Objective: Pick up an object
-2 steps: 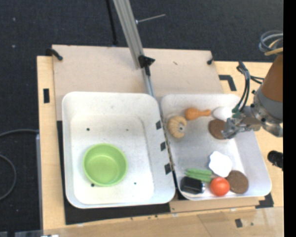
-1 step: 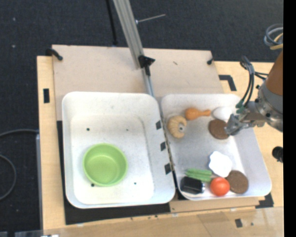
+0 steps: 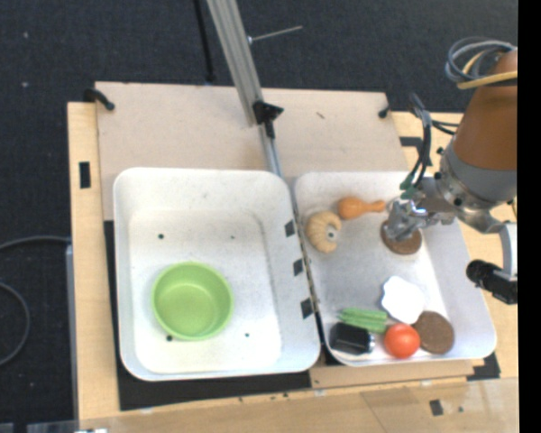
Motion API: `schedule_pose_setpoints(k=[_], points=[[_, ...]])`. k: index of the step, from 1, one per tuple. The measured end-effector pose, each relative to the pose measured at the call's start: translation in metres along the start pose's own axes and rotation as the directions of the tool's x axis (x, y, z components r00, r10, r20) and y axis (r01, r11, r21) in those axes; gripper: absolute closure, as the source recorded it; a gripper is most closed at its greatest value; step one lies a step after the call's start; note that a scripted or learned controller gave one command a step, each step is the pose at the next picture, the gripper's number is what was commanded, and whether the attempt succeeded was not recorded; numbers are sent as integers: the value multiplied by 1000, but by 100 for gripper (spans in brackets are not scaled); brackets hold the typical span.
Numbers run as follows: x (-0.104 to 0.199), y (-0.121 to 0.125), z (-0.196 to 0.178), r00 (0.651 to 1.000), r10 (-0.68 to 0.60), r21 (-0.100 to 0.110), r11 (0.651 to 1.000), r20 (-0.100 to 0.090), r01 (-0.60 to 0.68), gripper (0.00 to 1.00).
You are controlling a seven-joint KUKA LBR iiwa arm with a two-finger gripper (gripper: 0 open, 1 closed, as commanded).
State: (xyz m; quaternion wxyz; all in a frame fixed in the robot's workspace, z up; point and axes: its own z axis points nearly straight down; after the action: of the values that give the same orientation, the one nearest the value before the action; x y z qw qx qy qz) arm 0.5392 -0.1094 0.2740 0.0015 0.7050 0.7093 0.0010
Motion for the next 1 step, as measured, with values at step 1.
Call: schedule_pose_setpoints(k=[1], points=[[44, 13, 14, 1000, 0, 4, 1000, -1, 0, 100]])
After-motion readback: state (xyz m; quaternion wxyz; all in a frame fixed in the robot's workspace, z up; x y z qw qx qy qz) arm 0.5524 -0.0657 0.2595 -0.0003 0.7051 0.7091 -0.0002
